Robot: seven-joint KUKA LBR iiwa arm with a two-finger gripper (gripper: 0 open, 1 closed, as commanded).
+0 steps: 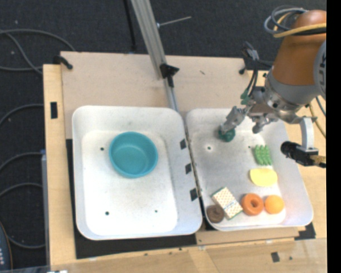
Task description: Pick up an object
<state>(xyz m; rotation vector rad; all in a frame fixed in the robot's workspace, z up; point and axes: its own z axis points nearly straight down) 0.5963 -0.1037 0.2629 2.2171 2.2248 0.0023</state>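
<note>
Overhead view of a table with two white bins. The gripper (234,125) hangs low over the right bin (216,166), its fingers closed around a small dark green object (227,134). A teal bowl (133,154) sits in the left bin (91,209).

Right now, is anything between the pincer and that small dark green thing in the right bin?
Nothing visible. The pincer sits right over the dark green object; the other items lie apart, toward the right bin's near edge.
</note>
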